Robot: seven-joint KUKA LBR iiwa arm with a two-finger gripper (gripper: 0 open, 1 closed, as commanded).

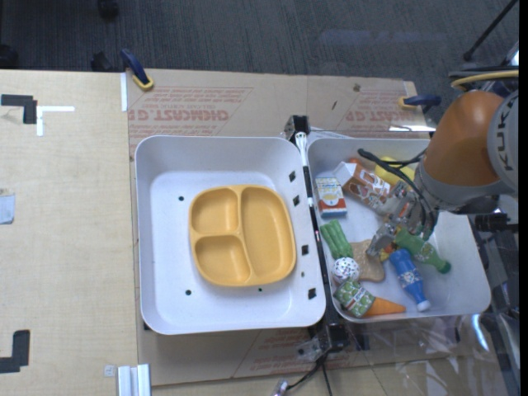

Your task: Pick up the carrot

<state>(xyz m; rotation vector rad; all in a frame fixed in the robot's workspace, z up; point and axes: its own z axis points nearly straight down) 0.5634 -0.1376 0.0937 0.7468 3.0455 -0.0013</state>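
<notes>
1. Left bin [157, 246]: a yellow divided plate [242, 235] sits near its middle, three compartments. Not part of the job.
2. Right bin [470, 291], left edge: a small box [331, 197] with a red side, then a green vegetable-like piece [337, 240] below it, a white dotted ball [346, 268] below that, and a round green-labelled can [355, 297] near the front-left corner.
3. The carrot [384, 307] lies at the bin's front edge, just right of the can and touching or nearly touching it, pointed end toward the right. We see nothing on top of it.
4. We judge the carrot to be a light, stiff plastic toy, smooth and tapered, so it may slip out toward the thin tip. Best hold: across the thick end or mid-body, squeezing the sides. The can and front wall crowd it, so finger room is tight.
5. Right of the carrot: a blue bottle [409, 279] lying slantwise, and a green bottle [426, 253] above it. A tan flat piece [370, 262] sits mid-bin.
6. The gripper [396, 231] hangs over the middle of the bin among clutter, well back from the carrot. We can't tell whether it is apart or together; nothing visibly between its tips.
7. Snack packets [369, 182] lie near the back edge, partly under the arm [462, 151].
</notes>
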